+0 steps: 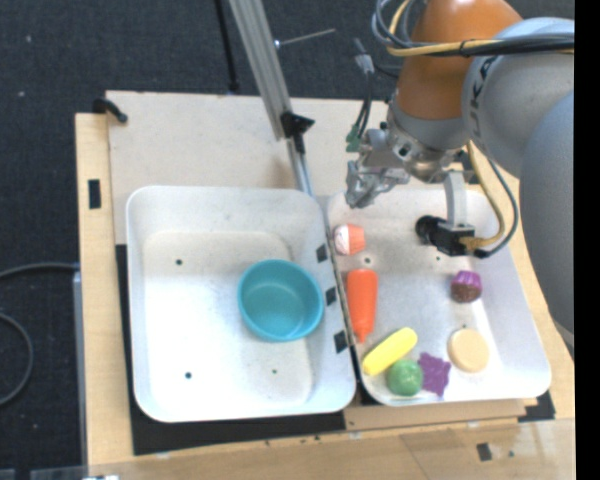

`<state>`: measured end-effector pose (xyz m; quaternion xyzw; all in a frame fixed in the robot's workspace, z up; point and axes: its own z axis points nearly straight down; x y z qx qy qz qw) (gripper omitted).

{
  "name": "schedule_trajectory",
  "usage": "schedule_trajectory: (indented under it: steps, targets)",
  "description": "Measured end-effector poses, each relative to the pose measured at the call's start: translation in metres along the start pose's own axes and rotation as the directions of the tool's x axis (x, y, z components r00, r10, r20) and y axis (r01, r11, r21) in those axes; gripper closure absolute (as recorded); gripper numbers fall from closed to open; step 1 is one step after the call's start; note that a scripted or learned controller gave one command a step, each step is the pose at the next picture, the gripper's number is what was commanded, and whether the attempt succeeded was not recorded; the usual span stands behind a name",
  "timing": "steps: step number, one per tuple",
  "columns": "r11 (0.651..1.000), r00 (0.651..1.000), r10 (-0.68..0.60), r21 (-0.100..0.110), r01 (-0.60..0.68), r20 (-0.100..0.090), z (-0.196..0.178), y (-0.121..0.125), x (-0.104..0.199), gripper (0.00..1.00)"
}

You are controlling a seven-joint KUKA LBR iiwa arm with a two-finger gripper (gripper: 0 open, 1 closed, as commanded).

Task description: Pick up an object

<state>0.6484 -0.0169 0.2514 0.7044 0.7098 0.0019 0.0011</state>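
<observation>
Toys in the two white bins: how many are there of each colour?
Blue: 1, the bowl
Orange: 1, the carrot
Orange and white: 1, the small round toy
Yellow: 1, the banana-like toy
Green: 1, the ball
Purple: 2, the star-like toy and the dark berry
Tan: 1, the disc
Total: 8

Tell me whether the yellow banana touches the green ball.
Touching. The camera view shows the yellow banana resting against the green ball, no gap between them.
</observation>
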Motion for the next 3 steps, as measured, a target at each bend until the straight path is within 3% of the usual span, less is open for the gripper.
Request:
schedule_trajectory:
  steps: [2, 3]
  targets:
    - [1.0, 1.0, -0.001, 0.002, 0.001, -0.001, 0.0, -0.003, 0.099, 1.0]
    - [1.0, 1.0, 0.004, 0.004, -0.004, 0.001, 0.0, -0.004, 0.096, 0.0]
